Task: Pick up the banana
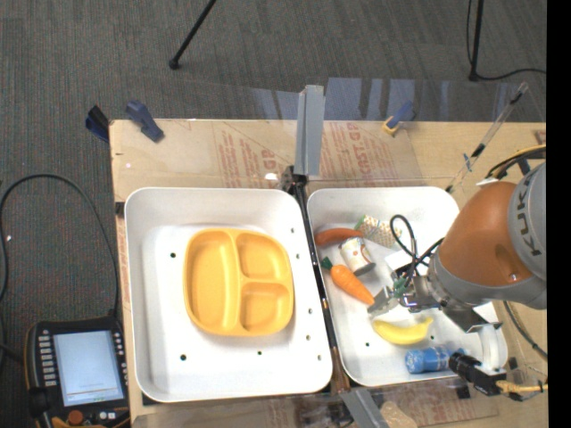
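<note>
Camera view: banana (pixel 402 331) lies unlifted near the right bin's (pixel 446 200) front edge, beside a carrot (pixel 351 283). The claw (pixel 393 297) hovers just above; whether spread or pinched, I cannot tell. Grasping remains.

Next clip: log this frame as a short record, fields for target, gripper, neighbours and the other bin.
target: banana, lying in the right bin, near its front
gripper: gripper just above and left of the banana; no hold visible
neighbours: carrot to the banana's upper left, blue bottle in front of it
other bin: left bin holds a yellow divided plate
task state: banana not yet lifted
</note>
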Motion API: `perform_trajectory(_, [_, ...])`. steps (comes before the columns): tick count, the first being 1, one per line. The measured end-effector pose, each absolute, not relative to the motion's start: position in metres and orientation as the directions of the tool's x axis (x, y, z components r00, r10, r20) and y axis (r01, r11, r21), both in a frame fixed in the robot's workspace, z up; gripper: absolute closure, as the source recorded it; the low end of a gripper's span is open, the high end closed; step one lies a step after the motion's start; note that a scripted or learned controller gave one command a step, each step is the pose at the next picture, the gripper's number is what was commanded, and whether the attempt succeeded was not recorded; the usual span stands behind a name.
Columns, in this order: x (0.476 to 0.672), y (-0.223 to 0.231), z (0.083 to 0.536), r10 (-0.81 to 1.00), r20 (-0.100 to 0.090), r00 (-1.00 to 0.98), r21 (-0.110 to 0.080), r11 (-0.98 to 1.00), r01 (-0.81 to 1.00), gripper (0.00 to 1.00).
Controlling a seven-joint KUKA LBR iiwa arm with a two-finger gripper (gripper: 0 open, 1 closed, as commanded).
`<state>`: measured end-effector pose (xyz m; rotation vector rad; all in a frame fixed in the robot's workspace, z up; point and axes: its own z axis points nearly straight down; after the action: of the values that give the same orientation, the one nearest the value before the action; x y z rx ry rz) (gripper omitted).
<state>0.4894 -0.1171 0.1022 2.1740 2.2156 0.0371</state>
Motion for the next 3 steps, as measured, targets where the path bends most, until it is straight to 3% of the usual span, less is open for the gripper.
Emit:
perform_trajectory(1, [0.476,-0.154,0.183,0.973,0.002,-0.231,-0.002,0.231,0.973,0.0])
perform_trajectory(2, [0.476,-0.155,0.086,0.96,0.002,-0.279,-0.002,0.279,0.96,0.0])
perform_trajectory(3, [0.476,-0.155,0.095,0.962,0.003,-0.274,-0.002,0.274,0.962,1.0])
